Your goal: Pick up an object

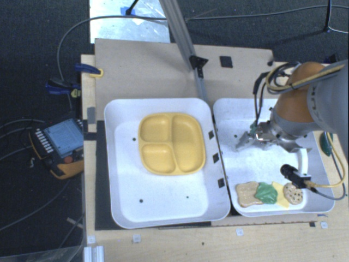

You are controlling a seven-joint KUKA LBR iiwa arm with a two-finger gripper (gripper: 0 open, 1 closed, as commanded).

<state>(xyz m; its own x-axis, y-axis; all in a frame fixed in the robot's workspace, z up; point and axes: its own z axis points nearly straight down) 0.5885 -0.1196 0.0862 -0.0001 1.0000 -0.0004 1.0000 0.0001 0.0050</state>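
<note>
Left bin (pixel 122 162): yellow divided plate (pixel 172 143). Right bin (pixel 232 113): toast (pixel 248 194), green piece (pixel 266 192), cookie (pixel 293 195) along near edge. Gripper (pixel 246 139) above; grip state can't tell. Cardboard-topped bench (pixel 142 64).

In the right bin (pixel 229 113) we see bare white floor across the upper and left parts, so passage there is free; the near edge is crowded by a toast slice (pixel 248 194), a green piece (pixel 266 193), a yellow piece (pixel 282 196) and a cookie (pixel 294 194) lying close together. The arm (pixel 305 105) overhangs that bin's right side; in the left bin (pixel 117 162) the yellow divided plate (pixel 172 143) takes the middle, leaving open floor around it.
</note>
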